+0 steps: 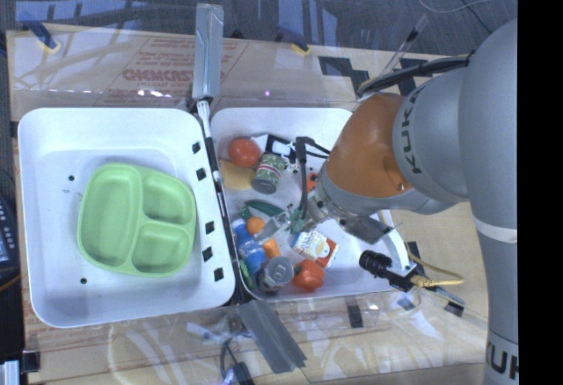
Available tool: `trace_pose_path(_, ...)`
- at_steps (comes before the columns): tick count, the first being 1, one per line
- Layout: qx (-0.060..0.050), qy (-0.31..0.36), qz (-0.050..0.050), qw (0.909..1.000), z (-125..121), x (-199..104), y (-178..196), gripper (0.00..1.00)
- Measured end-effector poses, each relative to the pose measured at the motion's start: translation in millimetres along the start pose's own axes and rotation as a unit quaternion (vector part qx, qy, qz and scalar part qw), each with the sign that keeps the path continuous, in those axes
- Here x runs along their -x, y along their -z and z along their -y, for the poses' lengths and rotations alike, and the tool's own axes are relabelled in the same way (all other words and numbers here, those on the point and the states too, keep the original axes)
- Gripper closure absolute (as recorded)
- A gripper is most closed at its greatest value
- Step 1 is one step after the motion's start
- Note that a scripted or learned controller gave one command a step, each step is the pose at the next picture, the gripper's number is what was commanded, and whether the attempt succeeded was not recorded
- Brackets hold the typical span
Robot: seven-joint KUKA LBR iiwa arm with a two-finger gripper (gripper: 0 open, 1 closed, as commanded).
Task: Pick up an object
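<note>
camera view — fixed above the desk (106,67) | looks down at a slant | takes in both white bins (40,199) side by side | arm (457,146) enters from right — looms near

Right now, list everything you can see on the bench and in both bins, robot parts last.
Left bin: one, white, left half of the bench.
Divided plate: one, light green, three compartments, lying in the left bin.
Right bin: one, white, beside the left bin.
Tomato: one, red, upper left of the right bin.
Small can: one, green label, just right of the tomato.
Second red ball: one, red, near the right bin's front edge.
Carton: one, white with red and green print, above that ball.
Mixed clutter: several small pieces, blue, orange, grey, lower left of the right bin.
Arm: one, grey with an orange band, over the right bin.
</note>
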State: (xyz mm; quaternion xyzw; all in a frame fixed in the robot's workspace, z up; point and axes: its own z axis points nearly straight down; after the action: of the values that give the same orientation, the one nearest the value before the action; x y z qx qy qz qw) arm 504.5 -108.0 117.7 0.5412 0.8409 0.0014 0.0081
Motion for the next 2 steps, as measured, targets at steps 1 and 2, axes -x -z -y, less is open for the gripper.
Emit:
trace_pose_path(1, 0.001, 0.002, 0.001, 1.0, -1.4, 1.0, 10.8, 1.0)
trace_pose_path(2, 0.001, 0.002, 0.001, 1.0, -1.4, 0.9, 10.8, 0.0)
